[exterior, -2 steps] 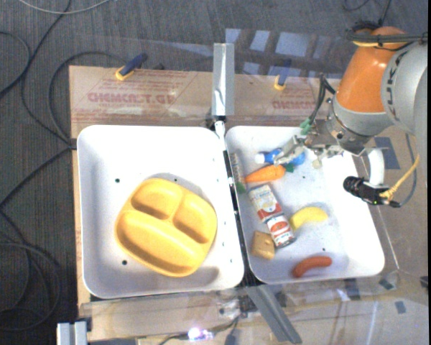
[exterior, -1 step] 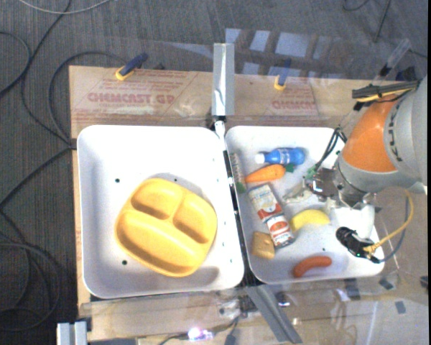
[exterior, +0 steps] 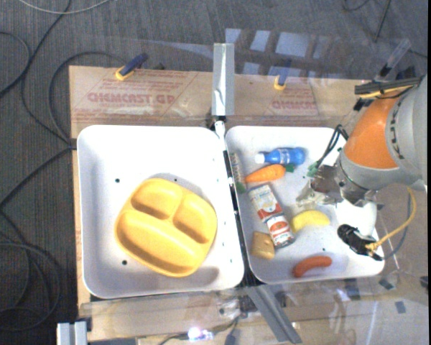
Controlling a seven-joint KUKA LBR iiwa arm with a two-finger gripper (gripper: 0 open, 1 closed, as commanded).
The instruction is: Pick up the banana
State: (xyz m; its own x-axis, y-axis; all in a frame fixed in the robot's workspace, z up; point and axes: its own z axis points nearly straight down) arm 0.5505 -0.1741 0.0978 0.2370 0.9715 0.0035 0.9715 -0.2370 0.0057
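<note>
The banana (exterior: 310,219) is a short yellow piece lying in the right white bin (exterior: 359,268), near its middle right. My gripper (exterior: 320,190) hangs from the grey arm with the orange band, just above and slightly right of the banana in the picture. It looks close to the banana, but nothing shows as held in it.
In the right bin, a blue bottle (exterior: 281,156) and a carrot (exterior: 265,174) lie at the back. A red-labelled bottle (exterior: 271,215) is left of the banana, with a tan block (exterior: 262,245) and a sausage (exterior: 312,265) at the front. The left bin (exterior: 100,157) holds a yellow divided plate (exterior: 167,226).
</note>
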